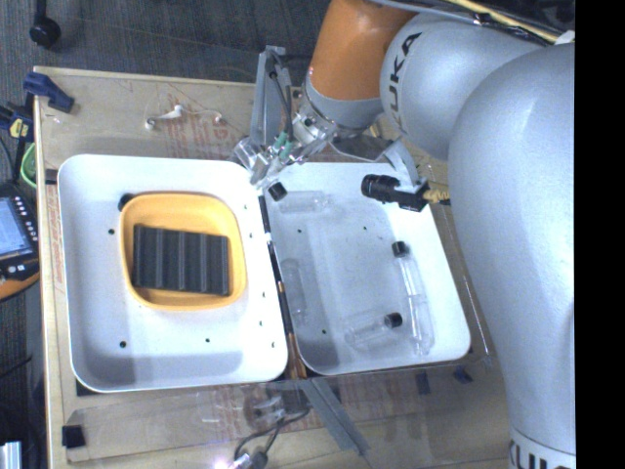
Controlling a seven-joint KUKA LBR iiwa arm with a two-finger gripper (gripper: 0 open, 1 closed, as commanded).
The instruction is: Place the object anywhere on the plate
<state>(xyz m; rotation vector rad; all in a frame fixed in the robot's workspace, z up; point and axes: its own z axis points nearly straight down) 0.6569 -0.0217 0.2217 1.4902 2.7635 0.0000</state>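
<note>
Two white bins share the tabletop (117,106) — tool (266,169) near their top junction, grip state unclear; yellow plate (181,213) at left

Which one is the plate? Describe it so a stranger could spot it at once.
Start with the two white bins side by side and take the left bin. The plate lies flat in its upper middle. It is a yellow rounded rectangle holding a dark ridged block, unlike the clear items in the right bin.
</note>
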